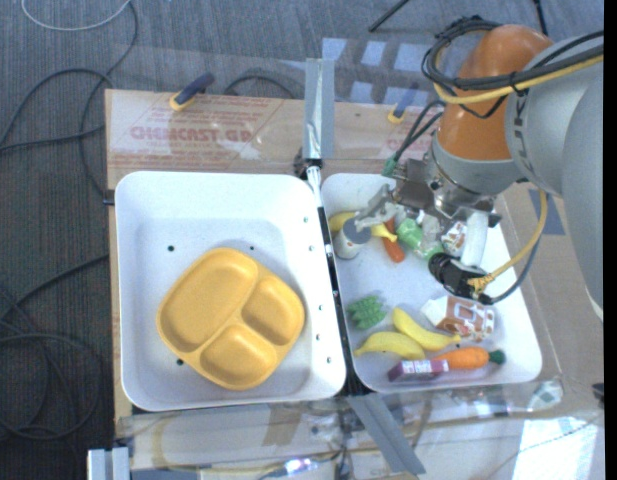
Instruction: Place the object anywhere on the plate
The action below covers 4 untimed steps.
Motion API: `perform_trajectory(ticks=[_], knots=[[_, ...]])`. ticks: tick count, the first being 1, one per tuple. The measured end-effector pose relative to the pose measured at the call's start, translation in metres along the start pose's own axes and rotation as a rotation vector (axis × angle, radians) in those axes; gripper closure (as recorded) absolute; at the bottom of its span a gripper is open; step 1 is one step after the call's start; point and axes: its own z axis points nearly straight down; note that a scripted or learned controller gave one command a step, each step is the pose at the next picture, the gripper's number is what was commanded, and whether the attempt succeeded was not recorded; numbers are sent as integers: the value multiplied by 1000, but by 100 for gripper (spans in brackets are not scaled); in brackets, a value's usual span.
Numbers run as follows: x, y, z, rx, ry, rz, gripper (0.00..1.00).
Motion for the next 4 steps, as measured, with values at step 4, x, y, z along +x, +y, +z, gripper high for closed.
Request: perform_trajectory(ticks=[4], knots=[[174,-126,71,3,5,-482,100]])
